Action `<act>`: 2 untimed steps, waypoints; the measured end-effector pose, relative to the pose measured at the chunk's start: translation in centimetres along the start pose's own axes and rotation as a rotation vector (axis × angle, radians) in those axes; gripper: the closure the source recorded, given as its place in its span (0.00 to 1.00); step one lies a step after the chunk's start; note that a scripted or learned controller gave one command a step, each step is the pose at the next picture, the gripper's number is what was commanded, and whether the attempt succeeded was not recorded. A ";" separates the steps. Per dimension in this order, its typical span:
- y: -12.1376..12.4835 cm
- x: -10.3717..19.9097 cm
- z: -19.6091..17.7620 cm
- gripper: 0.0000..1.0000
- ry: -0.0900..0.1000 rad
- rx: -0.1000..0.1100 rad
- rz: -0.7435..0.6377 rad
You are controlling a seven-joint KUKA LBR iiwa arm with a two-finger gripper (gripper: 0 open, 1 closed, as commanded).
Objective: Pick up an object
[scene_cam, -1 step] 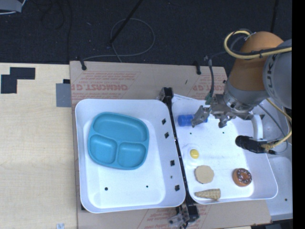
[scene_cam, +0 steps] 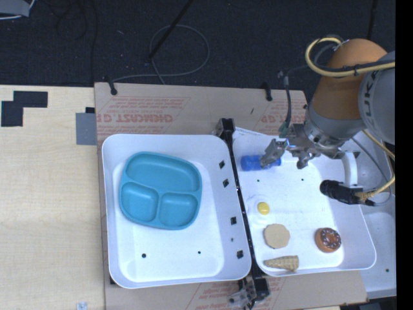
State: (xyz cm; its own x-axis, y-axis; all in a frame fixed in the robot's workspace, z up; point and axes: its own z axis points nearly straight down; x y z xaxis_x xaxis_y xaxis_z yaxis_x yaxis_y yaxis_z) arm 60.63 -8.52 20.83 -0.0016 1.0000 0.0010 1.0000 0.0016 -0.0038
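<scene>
At eleven o'clock in the right white bin (scene_cam: 361, 254), my claw (scene_cam: 288, 152) hangs spread just beside the small blue plastic block (scene_cam: 253, 163), which lies at its nine o'clock. I judge I'm approaching; next I must shift over and descend.

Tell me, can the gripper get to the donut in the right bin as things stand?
Probably yes. The donut lies alone near the front right corner of the right bin, nothing on top, while the gripper hovers over the bin's far end by the blue object.
</scene>
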 end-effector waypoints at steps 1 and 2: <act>0.4 0.3 4.4 0.00 0.000 0.004 0.000; 0.4 0.2 8.8 0.00 0.000 0.004 0.002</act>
State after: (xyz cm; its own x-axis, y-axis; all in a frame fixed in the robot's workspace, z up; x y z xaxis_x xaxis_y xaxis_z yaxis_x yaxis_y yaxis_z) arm 60.96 -8.34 12.01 0.0001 1.0000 0.0008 1.0000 -0.0001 -0.0078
